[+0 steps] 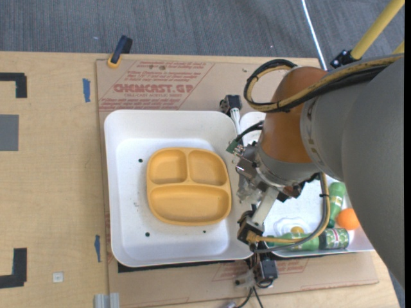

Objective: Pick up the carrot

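Observation:
The arm reaches in from the right and covers most of the right bin [302, 248]. An orange rounded piece [349, 219], which looks like the carrot, peeks out at that bin's right side beside a green part [336, 194]; the arm hides the rest of it. The gripper [252, 194] hangs over the right bin's left edge, close to the wall shared with the left bin and well left of the orange piece. Nothing shows between its fingers.
In the left bin [125, 172] a yellow divided plate [189, 186] lies in the middle. A green can [329, 239] lies on its side at the right bin's front edge, with a white and yellow item [292, 227] beside it. Cables loop over the wrist.

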Motion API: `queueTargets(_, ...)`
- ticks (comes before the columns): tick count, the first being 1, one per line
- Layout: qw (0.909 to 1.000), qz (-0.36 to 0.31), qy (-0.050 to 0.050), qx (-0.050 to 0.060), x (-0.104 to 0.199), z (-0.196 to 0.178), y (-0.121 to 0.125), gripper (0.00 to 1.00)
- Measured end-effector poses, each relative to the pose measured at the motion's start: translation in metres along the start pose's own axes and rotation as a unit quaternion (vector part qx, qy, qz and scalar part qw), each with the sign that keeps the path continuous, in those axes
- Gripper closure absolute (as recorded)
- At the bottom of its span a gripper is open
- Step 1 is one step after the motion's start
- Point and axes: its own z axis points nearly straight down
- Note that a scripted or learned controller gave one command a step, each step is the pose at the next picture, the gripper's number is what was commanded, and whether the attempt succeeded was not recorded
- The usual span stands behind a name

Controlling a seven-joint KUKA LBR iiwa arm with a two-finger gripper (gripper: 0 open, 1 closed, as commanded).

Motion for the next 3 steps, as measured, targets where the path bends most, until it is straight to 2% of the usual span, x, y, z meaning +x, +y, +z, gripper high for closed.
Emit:
queueTargets(1, 0.9998, -0.022, -0.001, 0.002, 0.049, 0.062, -0.033, 1.0)
queueTargets(2, 0.9989, 0.047, 0.0, 0.0, 0.016, 0.025, -0.005, 1.0)
queueTargets(3, 0.9999, 0.014, 0.002, -0.001, 0.021, 0.089, -0.012, 1.0)
